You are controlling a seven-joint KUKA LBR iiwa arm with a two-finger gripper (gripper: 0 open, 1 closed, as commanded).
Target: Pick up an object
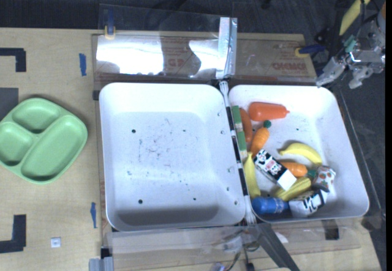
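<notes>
- So, the claw [358,65] sat up past the far right corner of the right bin [349,135], outside the rim, well apart from any toy. It was too small and blurry to judge, so I couldn't tell whether it was spread or pressed together, and nothing showed between its tips.
- All the candidates were in the right bin; the left bin [122,117] had just scuffs and specks.
- Most likely pick, I'd guess, was the orange carrot-shaped toy [267,111] near the far end. It lay nearly across the bin, long axis running left to right, fat end toward the divider.
- A smaller carrot [260,139] sat just below it, tilted, leafy tip pointing up and right.
- A yellow banana [300,152] curved across the middle, and a black-and-white block [270,166] lay just beside it.
- A blue bottle-like thing [267,205] lay at the near edge, pressed against the pile.
- What could go wrong: the near half was a tight heap, so a descent there would probably nudge neighbours or pinch two things at once.
- Rounded plastic could squirt out if the claw closed along the long axis instead of across it.
- Stuff hugging the divider left little room for a finger on that side.
- Off to the left, a green divided plate [40,139] sat on the table [49,227], out of the way.
</notes>
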